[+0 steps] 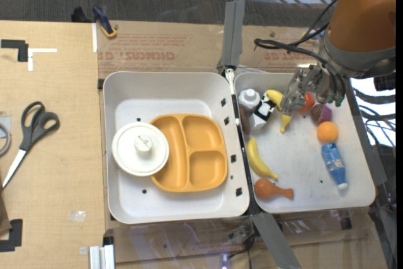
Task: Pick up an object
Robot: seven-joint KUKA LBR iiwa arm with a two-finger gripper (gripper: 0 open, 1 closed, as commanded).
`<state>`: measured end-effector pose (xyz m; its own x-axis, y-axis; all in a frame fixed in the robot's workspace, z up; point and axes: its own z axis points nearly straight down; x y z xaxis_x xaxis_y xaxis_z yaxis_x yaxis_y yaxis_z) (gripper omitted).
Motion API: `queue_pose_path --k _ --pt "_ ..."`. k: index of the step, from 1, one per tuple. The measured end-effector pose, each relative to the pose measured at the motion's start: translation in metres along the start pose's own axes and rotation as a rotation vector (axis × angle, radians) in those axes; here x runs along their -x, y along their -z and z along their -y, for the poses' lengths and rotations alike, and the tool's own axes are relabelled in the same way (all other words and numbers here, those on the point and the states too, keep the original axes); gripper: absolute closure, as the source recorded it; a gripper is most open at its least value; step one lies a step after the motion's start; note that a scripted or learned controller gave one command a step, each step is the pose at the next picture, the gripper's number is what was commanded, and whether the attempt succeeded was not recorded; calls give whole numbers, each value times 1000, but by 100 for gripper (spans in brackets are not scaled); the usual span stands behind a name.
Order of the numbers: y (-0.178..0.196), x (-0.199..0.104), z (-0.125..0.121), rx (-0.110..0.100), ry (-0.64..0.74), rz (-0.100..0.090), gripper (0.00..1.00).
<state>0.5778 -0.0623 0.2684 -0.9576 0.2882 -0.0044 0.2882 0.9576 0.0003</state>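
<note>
My gripper [295, 101] hangs low over the back of the right bin [302, 195], under the orange-banded wrist [365, 3]. Its tip is among a cluster of small items: a yellow toy [274, 97] just to its left, a thin yellow piece [284, 123] below it and a red item [307, 101] to its right. I cannot make out anything held in it. A purple item [323, 113], an orange ball [327, 131] and a blue bottle [334, 164] lie further right. A banana [258, 158] and an orange drumstick toy [272, 189] lie near the bin's front left.
A white bottle [250, 97] and a black-and-white toy [263, 111] sit by the right bin's left wall. The left bin [116, 198] holds a yellow divided plate [192, 154] and a white lidded bowl [140, 148]. Scissors [28, 132] lie on the bench at left.
</note>
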Motion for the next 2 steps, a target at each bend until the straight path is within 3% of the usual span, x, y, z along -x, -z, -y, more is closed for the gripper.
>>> queue_pose_path --k 1,2 --pt "2 35 -60 0 -63 -1 100" --pt "-77 -28 -78 0 -34 -5 100"
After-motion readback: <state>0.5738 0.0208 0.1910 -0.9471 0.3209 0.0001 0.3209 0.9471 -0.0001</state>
